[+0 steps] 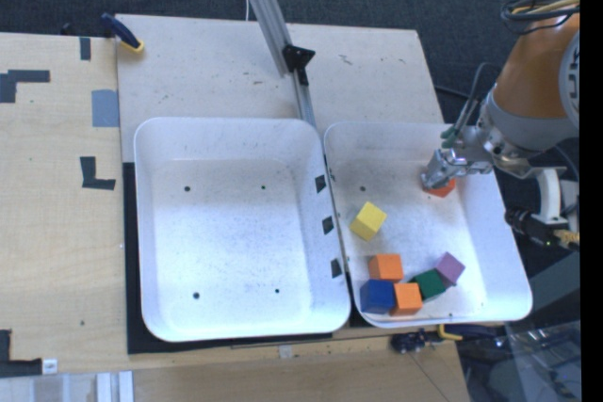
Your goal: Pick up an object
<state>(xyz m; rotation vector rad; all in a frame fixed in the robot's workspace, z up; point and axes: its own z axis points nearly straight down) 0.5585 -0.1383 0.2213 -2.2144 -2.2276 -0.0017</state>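
From the camera view above the bench, the gripper (pixel 439 176) sits low in the right bin (pixel 490 297), close to that bin's far right part. Directly at its tip is a small red-orange object (pixel 441 189), showing just under the metal fingers. It appears to be touching them, but whether it is actually pinched between them or only lying beneath them is not clear, and I cannot tell whether the gripper is open or closed.

The other candidates lie nearer the camera than the gripper. A yellow block (pixel 368 220) sits down and to the left of it, apart from everything else. Further down in the same direction is a tight cluster: an orange block (pixel 384 266), a blue block (pixel 377 296), a second orange block (pixel 408 297), a green block (pixel 430 283) and a purple block (pixel 450 267), several touching each other. The left bin (pixel 151 202) lies well to the gripper's left.

The main risk, as I judge it, is a weak or off-centre hold on the red-orange object: if only an edge is caught, it could slip out as the arm rises. The object also lies near the bin's wall, so a finger could scrape the wall or nudge the piece aside instead of closing around it.
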